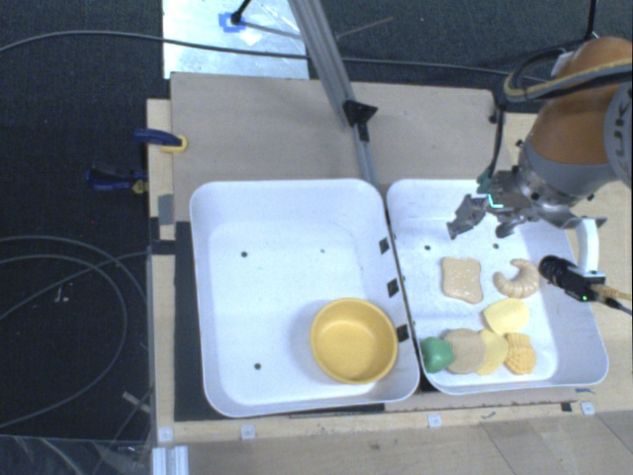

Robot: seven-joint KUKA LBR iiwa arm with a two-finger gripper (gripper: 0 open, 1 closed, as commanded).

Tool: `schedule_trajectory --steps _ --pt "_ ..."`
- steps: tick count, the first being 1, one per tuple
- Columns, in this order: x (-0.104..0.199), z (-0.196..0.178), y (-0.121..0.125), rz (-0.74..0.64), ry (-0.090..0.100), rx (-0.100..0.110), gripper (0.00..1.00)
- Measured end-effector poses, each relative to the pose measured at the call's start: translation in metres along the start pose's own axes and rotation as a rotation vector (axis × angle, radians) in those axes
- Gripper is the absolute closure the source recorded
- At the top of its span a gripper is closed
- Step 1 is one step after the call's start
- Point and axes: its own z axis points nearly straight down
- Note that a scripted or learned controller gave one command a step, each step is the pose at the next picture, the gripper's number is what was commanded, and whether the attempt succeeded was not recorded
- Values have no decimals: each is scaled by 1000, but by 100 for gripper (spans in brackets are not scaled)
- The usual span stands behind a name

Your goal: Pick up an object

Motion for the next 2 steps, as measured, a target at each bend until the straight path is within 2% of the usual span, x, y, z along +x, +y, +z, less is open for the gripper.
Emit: schedule_trajectory --steps 1,2 --pt "0 -1 0 0 0 -2 0" --pt "-10 48 1 4 0 4 0"
